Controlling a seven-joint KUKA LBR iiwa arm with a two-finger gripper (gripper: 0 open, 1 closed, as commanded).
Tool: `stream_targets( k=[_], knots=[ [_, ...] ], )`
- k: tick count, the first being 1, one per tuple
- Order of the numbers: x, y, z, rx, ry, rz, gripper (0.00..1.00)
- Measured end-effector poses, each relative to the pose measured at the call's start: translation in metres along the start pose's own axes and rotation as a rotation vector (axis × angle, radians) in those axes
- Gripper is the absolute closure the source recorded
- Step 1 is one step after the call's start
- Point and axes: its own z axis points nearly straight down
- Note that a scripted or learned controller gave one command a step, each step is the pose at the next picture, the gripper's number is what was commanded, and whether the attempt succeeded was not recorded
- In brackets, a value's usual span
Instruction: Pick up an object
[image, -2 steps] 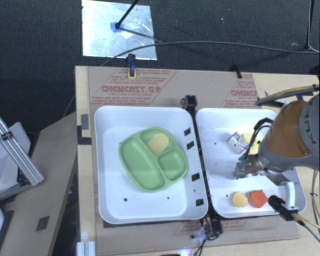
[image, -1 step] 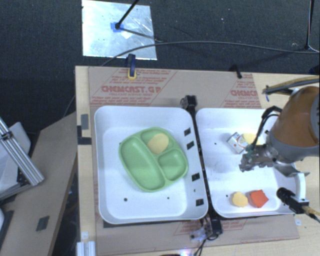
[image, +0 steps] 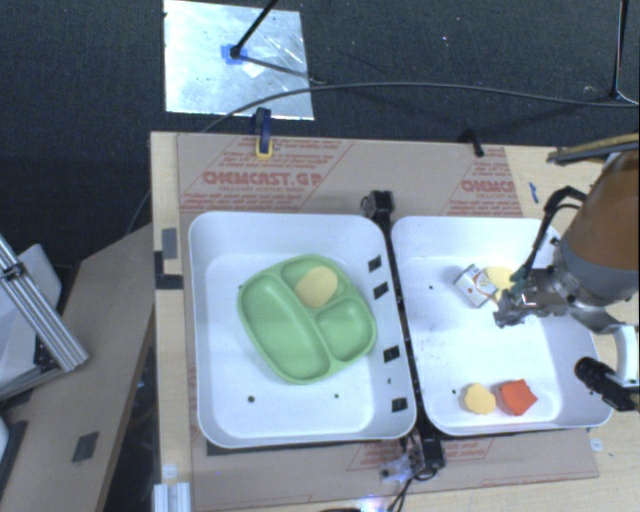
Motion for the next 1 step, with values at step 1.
stream_targets(
  k=[1],
  knots=[
    [0.053,0.0084,0.0064,0.006,0.003,-0.005,1.0]
  ],
)
